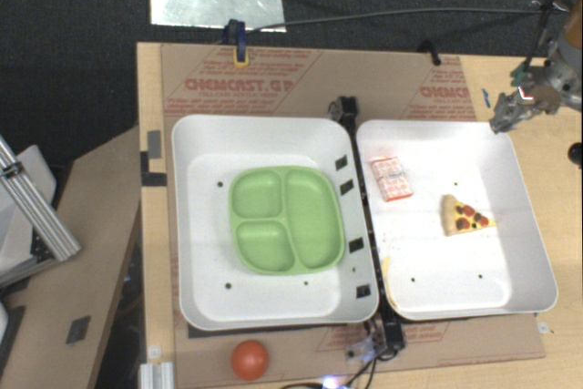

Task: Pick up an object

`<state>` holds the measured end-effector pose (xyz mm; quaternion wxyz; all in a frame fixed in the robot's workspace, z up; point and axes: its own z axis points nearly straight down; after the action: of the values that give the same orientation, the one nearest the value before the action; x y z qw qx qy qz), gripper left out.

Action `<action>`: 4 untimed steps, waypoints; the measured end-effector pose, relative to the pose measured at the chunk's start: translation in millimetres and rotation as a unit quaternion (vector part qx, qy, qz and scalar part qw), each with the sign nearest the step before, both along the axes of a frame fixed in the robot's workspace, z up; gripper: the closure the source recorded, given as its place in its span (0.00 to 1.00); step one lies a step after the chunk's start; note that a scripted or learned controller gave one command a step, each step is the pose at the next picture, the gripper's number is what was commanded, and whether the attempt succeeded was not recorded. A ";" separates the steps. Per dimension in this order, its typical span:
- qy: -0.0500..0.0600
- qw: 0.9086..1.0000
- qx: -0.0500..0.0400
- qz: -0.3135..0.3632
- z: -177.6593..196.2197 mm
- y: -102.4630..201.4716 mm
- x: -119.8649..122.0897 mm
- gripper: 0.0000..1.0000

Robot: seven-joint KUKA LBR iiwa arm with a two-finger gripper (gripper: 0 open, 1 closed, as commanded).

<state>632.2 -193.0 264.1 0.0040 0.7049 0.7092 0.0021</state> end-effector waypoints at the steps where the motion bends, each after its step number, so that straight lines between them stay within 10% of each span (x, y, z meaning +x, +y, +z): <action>1: 0.004 1.000 0.002 0.001 -14.6 47.8 -19.0 1.00; 4: 0.005 1.000 0.003 0.002 -28.8 221.3 -58.7 1.00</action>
<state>573.5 28.3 235.3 -0.0012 0.7036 0.7106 0.0006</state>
